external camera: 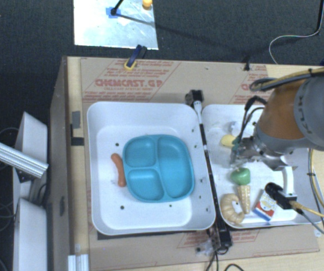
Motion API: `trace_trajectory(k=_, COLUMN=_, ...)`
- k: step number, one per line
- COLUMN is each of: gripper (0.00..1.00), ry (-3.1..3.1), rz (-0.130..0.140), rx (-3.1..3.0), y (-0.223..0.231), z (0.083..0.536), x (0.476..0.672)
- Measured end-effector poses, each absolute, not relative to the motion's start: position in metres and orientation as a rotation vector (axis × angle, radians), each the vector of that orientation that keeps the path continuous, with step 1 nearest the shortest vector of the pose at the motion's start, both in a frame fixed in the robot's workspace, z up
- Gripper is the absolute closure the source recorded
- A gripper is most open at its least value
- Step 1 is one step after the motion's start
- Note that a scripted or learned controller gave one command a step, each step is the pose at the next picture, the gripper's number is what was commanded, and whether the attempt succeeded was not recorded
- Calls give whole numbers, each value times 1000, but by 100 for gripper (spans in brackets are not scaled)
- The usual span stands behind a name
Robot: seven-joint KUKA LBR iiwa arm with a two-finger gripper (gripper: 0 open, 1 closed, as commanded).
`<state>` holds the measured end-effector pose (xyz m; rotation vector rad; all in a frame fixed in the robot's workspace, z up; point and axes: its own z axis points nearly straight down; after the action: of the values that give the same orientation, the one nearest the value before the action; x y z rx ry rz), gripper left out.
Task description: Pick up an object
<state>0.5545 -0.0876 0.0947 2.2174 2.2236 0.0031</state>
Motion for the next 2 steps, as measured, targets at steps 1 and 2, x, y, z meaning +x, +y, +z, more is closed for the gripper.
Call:
trace_trajectory(k=1, gripper=0, ry=2224, rz=3, rx=2217, y=-88, z=95, x=555)
trace_trajectory(k=2, gripper=0, ry=2223, rz=0, rx=2220, y=-94, z=84, x=511)
